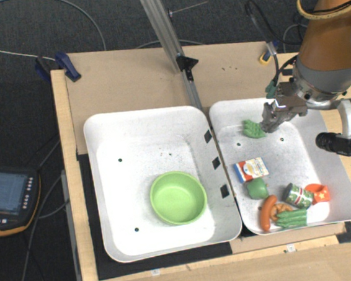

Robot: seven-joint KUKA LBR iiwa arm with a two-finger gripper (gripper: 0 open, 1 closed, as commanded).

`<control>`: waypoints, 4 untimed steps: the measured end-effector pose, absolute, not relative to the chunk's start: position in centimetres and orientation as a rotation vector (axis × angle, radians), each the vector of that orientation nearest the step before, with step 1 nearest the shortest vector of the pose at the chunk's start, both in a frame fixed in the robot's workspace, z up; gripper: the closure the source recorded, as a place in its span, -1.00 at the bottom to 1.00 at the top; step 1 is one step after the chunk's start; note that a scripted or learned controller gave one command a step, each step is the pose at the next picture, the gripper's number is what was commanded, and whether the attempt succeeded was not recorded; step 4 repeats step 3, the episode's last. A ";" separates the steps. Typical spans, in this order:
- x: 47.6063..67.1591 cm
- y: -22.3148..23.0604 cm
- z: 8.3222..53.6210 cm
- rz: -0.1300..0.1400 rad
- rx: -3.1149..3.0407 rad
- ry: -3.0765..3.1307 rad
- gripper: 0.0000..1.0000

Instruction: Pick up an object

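Green bowl (178, 197), one; white bins (104, 175), two.

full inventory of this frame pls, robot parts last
bins: 2, white, side by side on bench
bowl: 1, light green, left bin, near front
leafy piece: 1, green, right bin, far end, at gripper tip
carton: 1, white/red/blue, right bin, middle
round item: 1, green, just below carton
sausage: 1, orange-red, right bin front
can: 1, green/white, right bin front
red item: 1, beside can
pendant: 1, orange/black, far left
gripper: 1, dark, over right bin's far end
arm: 1, grey/orange, right
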State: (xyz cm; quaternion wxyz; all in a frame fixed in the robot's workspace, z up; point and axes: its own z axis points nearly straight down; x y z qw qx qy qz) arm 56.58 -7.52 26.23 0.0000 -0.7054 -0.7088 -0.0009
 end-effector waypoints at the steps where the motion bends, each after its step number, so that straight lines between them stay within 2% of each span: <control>1: 55.4 -2.1 24.6 0.000 -2.215 -2.225 1.00; 2: 53.4 2.6 24.5 -0.002 -2.217 -2.225 1.00; 3: 53.0 7.4 23.3 0.000 -2.216 -2.224 1.00; 4: 53.0 7.4 23.3 0.000 -2.216 -2.224 1.00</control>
